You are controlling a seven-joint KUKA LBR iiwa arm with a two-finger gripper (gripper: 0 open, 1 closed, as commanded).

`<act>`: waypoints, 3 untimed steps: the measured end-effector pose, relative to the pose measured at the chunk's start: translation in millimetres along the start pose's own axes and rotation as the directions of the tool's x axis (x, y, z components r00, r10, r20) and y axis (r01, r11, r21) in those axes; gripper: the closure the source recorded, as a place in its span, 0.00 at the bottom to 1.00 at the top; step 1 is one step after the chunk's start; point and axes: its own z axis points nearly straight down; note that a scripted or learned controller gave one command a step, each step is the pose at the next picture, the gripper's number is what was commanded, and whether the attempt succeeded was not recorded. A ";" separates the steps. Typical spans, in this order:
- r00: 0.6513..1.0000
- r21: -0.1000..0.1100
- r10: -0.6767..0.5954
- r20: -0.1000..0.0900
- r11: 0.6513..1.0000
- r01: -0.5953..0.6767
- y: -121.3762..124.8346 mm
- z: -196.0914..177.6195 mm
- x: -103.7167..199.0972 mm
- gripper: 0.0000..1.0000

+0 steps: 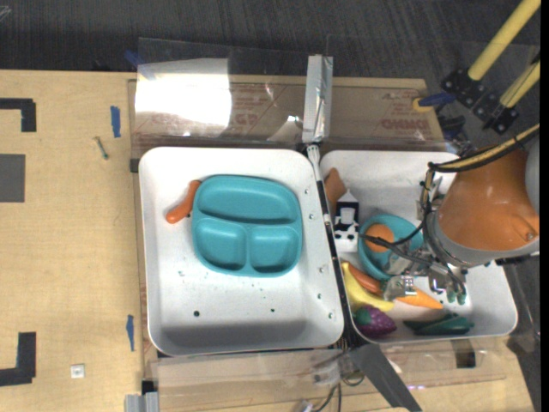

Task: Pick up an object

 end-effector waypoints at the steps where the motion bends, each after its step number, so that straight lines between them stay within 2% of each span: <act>1: 0.999 -0.005 0.012 -0.030 1.000 -0.013 23.1 -78.9 -79.5 1.00; 2: 0.993 -0.001 0.109 -0.035 0.994 -0.109 1.1 -94.9 -134.3 1.00; 3: 1.000 -0.005 -0.001 -0.031 1.000 0.001 2.1 -161.1 -178.4 1.00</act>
